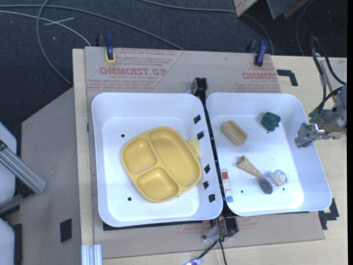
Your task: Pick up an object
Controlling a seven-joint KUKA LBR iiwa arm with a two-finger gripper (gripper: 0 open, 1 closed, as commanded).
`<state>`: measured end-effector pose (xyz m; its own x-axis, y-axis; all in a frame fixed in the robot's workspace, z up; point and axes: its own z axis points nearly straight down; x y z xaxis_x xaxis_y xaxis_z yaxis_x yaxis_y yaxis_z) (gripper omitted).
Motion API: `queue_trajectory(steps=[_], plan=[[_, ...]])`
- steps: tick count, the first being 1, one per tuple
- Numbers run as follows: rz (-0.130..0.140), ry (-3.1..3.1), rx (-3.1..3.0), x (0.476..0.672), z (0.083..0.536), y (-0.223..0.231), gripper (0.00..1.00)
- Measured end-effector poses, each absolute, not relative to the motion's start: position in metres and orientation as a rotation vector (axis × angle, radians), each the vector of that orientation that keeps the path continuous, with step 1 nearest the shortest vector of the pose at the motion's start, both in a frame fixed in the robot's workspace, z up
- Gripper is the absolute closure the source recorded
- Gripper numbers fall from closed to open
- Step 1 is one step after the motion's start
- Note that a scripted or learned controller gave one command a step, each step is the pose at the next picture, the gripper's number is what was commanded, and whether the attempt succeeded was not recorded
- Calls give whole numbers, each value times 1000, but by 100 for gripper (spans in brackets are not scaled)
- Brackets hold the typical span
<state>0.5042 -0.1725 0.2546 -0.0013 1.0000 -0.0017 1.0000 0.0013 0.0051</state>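
left bin [105,148]: yellow tray [160,163] | right bin [309,195]: bread roll [234,132], green object [270,120]

A robotics lab: clamped bench board [138,70], loose cables [55,15], two white bins [102,148].

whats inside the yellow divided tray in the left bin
All three compartments of the yellow tray show bare yellow plastic. It lies flat on the left bin; the bin floor beneath the tray is covered, so that part cannot be seen.
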Motion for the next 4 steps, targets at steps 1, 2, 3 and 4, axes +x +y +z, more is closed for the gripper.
queue_trajectory(steps=[1,2,3,4], plan=[[5,2229,2213,524,262,-122,100],[1,2229,2218,542,247,-77,100],[2,2229,2217,558,234,-23,100],[5,2227,2216,574,240,22,100]])
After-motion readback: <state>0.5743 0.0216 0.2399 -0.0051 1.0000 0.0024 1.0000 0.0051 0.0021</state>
